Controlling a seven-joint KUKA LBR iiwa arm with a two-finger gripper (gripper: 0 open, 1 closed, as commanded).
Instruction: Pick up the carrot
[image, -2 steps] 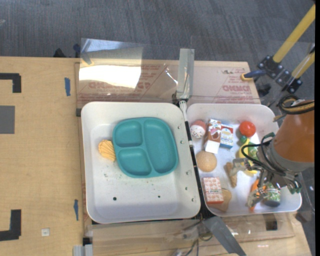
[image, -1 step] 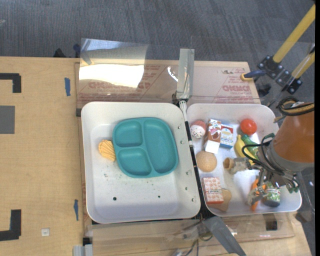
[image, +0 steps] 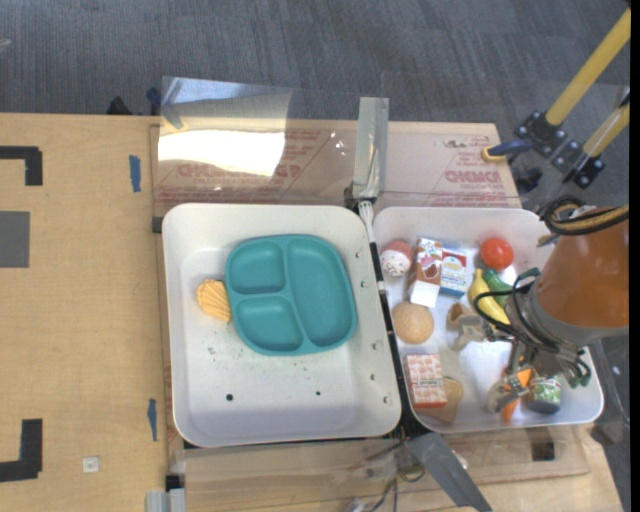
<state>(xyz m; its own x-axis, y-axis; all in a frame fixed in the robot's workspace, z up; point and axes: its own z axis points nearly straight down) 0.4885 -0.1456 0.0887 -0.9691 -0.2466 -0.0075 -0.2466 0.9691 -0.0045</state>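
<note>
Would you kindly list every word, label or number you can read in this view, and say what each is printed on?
Red lettering on the clear plastic sheet behind the bins: mirrored and blurred, unreadable.
Red lettering on the brown cardboard behind the right white bin: blurred, unreadable.
Print on the small white-and-red carton and the red-and-white box: too small to read.

Orange carrot (image: 512, 394), rt bin's near corner
</note>
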